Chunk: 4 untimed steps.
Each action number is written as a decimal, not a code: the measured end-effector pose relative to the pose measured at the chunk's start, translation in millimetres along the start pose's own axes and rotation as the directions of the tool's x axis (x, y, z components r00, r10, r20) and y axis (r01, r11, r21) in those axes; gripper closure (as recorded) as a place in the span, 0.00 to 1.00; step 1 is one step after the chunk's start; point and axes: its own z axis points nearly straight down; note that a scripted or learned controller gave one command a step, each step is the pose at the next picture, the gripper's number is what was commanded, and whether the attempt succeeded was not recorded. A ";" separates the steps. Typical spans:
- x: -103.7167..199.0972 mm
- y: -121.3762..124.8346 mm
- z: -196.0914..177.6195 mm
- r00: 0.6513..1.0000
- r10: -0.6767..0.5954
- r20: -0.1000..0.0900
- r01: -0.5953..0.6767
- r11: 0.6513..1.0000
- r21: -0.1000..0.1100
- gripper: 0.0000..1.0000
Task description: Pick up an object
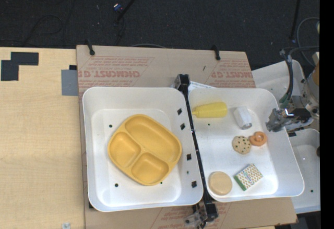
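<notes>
Two bins sit on the counter [36, 139]. Left bin [99, 108] holds a yellow tray [144, 148]. Right bin [276, 170] holds a corn cob [210, 110], cup [242, 117], cookie [241, 144], donut [258, 139], disc [221, 183] and sponge [249, 176]. End effector [277, 118] hovers at the right rim, near the donut; its grip state is unclear.

Yellow divided plate [145, 149] in left bin [94, 118]; hand [282, 119] at right bin [284, 170] edge.

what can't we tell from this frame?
- tool: small and dark at the right bin's rim; finger state unreadable in the camera view.
- Arm: mostly cut off by the frame's right side.
- White cylinder: too blurred to identify.
- Patterned packet: print too small to read.
- Divided yellow plate: hides the left bin's floor beneath it.
</notes>
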 end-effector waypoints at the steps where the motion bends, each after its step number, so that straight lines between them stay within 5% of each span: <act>1: -0.3 0.2 -4.3 1.000 0.000 -0.001 0.000 1.000 0.004 1.00; 4: 169.8 -11.4 28.7 1.000 -0.004 -0.004 0.004 1.000 0.009 1.00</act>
